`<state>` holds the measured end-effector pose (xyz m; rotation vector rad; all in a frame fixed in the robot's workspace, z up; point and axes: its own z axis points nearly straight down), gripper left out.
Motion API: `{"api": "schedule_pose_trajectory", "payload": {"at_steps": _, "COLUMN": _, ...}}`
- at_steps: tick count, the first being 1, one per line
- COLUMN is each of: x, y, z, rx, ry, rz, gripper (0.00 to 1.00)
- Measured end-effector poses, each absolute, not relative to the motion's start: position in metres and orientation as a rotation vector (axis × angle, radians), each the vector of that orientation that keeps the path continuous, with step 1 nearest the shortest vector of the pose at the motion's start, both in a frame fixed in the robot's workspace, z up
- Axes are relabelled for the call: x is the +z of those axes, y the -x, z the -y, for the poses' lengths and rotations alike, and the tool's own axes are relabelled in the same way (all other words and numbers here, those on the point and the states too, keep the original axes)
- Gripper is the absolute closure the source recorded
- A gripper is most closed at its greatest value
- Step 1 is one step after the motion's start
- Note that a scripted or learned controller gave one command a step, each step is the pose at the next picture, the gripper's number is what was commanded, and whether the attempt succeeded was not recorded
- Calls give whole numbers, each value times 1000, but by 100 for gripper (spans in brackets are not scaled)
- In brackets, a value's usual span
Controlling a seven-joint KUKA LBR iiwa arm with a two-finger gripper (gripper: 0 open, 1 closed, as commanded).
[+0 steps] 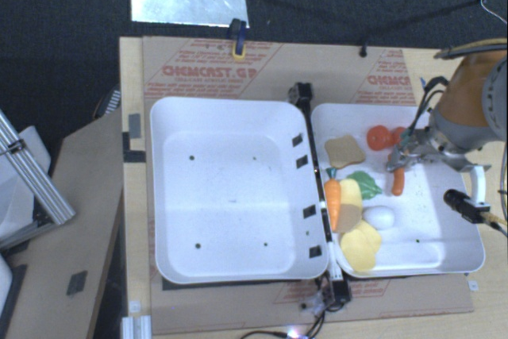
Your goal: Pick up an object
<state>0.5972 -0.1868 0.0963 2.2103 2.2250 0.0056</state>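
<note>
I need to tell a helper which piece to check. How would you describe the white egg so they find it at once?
Look in the right bin, in its front half. The egg lies there between the carrot and bare floor, just behind the yellow piece. It is the one plain white oval.

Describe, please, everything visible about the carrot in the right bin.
The carrot looks like a plastic toy, orange with a small green top. It lies flat along the left wall of the right bin, its green end toward the slice of bread. Its right side touches a yellow piece; the green leafy toy sits close by.
</note>
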Motion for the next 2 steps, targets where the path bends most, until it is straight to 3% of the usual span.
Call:
{"api": "schedule_pose_trajectory", "payload": {"at_steps": 1, "x": 264, "y": -533, "z": 196, "rx": 10, "ry": -2212, "rz": -2210, "gripper": 100}}
{"api": "schedule_pose_trajectory", "payload": {"at_steps": 2, "x": 167, "y": -542, "z": 96, "rx": 0, "ry": -2214, "rz": -2242, "gripper": 100}}
